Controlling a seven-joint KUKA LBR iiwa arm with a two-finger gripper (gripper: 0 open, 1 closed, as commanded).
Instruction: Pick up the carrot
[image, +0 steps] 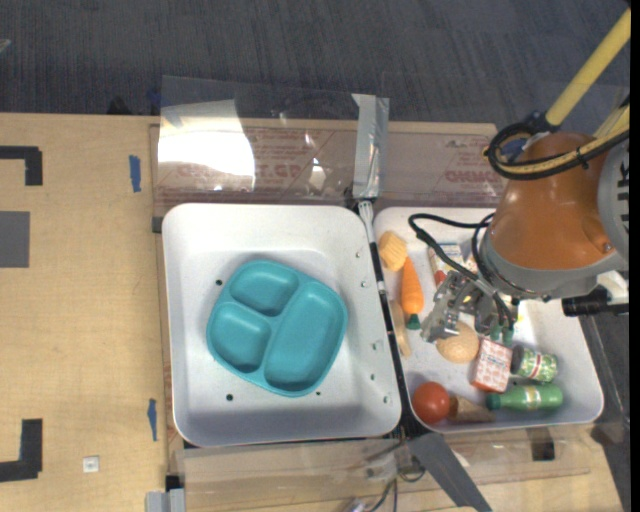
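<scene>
Carrot (411, 286) is seen lying at the left edge of the right bin (585, 405), just left of the gripper (452, 322); jaw state cannot be told.

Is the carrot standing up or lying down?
Lying down. The carrot rests flat on the floor of the right bin, near its left wall, its long side running up and down the picture.

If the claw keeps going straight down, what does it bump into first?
Probably the tan roundish food just under the claw, or the bin floor beside it. The carrot lies off to the side, toward the divider. Depth is hard to judge from this slanted view.
</scene>
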